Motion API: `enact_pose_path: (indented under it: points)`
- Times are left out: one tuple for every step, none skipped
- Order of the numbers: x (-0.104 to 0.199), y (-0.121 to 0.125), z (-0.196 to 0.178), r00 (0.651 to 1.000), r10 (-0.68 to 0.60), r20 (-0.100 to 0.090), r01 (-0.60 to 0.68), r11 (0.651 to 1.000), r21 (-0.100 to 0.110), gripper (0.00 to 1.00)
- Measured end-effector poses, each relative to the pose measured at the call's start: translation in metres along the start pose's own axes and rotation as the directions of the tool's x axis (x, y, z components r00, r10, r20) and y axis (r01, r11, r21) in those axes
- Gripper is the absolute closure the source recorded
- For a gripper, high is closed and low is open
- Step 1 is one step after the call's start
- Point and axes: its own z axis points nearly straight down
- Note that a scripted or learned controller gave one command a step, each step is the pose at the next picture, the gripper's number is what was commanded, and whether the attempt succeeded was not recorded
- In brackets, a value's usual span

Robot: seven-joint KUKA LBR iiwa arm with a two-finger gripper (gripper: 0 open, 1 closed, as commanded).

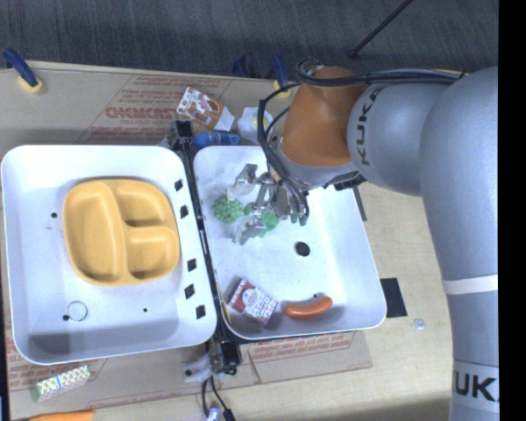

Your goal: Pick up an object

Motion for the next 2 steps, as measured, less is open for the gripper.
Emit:
enact_pose_path:
  points:
    - [0.0074, 0.0048, -0.0003, 1.0, 0.019, 0.006, -0.019, 1.0, -0.001, 0.0]
    - [0.0059, 0.0072, 0.0, 0.958, -0.288, 0.007, 0.288, 0.958, 0.0, 0.0]
